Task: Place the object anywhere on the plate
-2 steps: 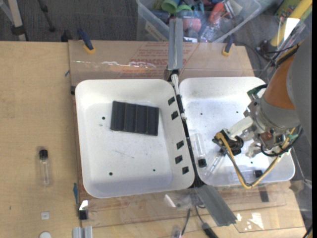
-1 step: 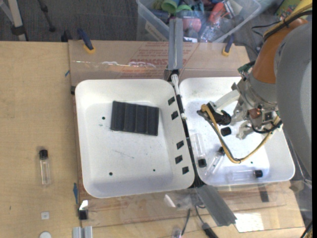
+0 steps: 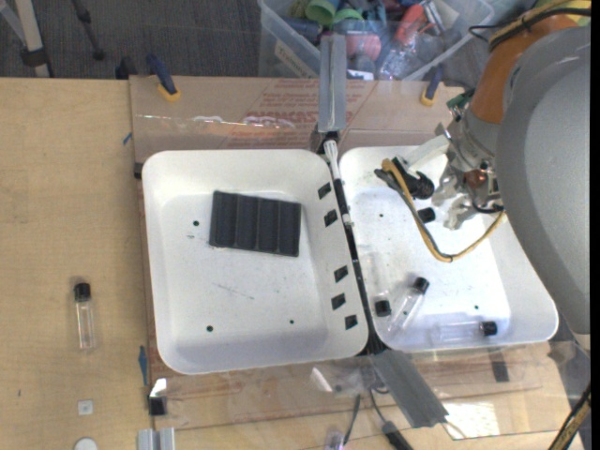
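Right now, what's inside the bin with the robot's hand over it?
In the right bin lie clear vials with black caps, near its front. The gripper and arm cover part of the bin floor, so anything beneath them is hidden.

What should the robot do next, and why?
Probably lower the gripper toward the little clear vial in the right bin. The vial lies loose there, in front of the gripper, while the dark plate waits in the left bin.
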`<state>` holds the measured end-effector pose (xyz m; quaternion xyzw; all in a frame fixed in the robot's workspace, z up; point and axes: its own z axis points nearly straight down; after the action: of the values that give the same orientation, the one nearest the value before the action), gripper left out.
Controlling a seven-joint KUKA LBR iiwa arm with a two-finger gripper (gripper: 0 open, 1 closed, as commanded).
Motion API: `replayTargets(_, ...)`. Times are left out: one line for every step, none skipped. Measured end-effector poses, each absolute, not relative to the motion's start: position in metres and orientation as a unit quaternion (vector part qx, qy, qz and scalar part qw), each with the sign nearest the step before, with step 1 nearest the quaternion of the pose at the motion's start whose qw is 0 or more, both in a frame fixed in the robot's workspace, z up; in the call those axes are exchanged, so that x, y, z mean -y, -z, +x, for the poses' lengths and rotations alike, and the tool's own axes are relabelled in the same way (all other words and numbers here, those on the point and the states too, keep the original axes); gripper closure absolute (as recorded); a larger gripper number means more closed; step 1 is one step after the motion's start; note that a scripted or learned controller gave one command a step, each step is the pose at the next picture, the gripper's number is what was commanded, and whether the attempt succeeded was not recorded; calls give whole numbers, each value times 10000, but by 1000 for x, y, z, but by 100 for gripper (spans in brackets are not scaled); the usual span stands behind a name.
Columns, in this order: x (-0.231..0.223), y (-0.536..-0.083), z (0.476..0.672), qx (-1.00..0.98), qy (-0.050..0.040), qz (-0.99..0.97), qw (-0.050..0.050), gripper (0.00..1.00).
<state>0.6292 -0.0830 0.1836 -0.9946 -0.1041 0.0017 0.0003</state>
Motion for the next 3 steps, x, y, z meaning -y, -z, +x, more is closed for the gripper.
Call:
replayTargets(25,-263,563,1504,-14,-9886,9,100)
replayTargets(-77,-241,511,996,-7,-9950,2,100)
replayTargets(-148,-190,479,1926,-19,-9813,5,100)
